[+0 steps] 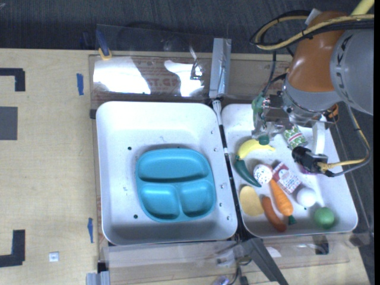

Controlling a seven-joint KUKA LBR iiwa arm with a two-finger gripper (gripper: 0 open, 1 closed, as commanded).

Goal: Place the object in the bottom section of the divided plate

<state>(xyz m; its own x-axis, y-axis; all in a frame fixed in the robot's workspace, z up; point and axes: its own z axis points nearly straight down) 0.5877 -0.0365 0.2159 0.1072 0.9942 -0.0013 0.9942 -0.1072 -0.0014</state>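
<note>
Gripper [265, 130] low over the upper left part of the right white bin [350, 209], just above the yellow plastic banana [254, 149]. Cannot tell how its jaws stand or whether anything is in them; the wrist hides them.

Banana lies at the bin's left side. Just below it, a dark green pepper-shaped toy [243, 172], a small white die with red dots [262, 174] and a pale yellow round piece [251, 202]. Right of these: orange carrot [281, 198], a red-and-white packet [286, 179], a white egg shape [306, 196], a green ball [323, 217]. A small can with a green label [294, 137] sits beside the wrist.

Left white bin [113, 159] holds the blue divided plate [176, 183], well apart from the gripper; all its sections bare, one long section above, two smaller ones below.
</note>
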